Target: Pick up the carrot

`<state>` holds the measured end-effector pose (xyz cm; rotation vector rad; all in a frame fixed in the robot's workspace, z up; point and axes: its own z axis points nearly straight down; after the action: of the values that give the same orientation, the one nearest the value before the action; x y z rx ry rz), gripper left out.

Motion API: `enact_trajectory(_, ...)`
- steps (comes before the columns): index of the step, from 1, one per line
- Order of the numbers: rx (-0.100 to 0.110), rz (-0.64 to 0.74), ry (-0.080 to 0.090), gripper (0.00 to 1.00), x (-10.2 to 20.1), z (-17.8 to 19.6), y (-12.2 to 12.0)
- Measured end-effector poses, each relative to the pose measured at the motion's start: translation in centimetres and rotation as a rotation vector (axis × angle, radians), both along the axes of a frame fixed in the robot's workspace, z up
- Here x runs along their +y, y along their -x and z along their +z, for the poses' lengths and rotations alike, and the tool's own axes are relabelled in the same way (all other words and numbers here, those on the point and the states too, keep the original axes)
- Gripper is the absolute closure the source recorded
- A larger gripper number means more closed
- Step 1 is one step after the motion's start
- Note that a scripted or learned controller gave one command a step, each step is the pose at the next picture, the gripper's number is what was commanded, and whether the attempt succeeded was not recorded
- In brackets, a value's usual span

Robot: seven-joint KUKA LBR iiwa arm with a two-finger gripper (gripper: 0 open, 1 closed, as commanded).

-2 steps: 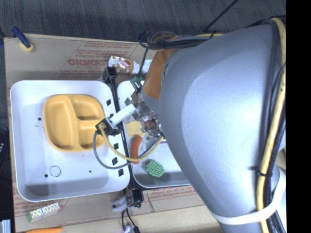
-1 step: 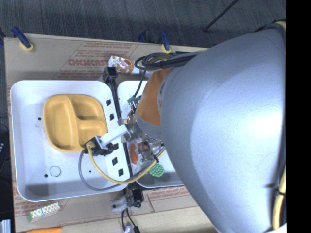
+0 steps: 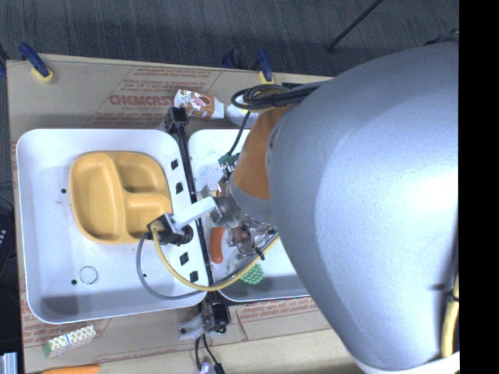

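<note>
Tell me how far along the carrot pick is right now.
Done: the arm has reached over the right bin, with the gripper low beside the carrot. In hand: nothing visibly; the carrot lies on the bin floor near the divider. Left: close on it and lift. Whether the gripper is open or shut can't be made out.

Even, soft overhead light; mild glare on white bins (image 3: pixel 47 209), faint shadows, slight blur overall.

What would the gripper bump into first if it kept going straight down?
Probably the carrot: the gripper hangs just beside it, pointing down into the right bin. Depth is unclear from above, so it could meet the bin floor next to the carrot instead.
</note>
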<state>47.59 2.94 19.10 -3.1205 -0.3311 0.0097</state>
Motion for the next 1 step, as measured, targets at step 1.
enact_trajectory(1, 0.001, -0.006, -0.002, 0.0, -2.87, 0.0, 0.01)
